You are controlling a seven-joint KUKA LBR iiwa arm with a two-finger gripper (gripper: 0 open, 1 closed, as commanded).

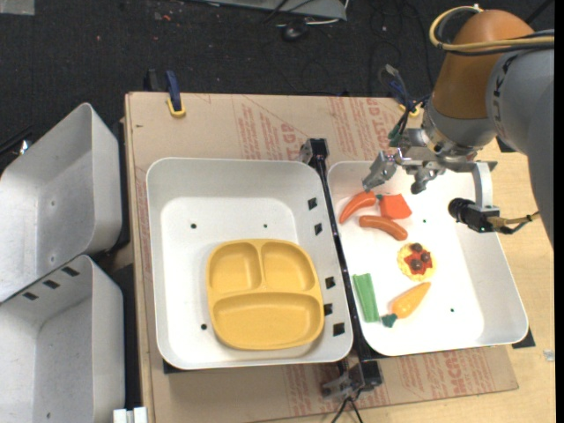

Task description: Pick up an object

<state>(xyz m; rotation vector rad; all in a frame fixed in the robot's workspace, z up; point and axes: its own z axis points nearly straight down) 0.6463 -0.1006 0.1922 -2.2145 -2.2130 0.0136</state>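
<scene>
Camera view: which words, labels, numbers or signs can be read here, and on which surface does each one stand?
Red print runs in repeated rows across the brown board under the two bins, but it is too blurred and faint to read with confidence.
The yellow tray bears no text.
The toy foods, such as the green block, bear no text.
The white bins bear no readable text.

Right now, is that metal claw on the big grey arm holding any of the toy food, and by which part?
Nothing is held. The two-finger gripper hangs open above the right white bin, apart from the orange-red chilli pepper below it.
</scene>
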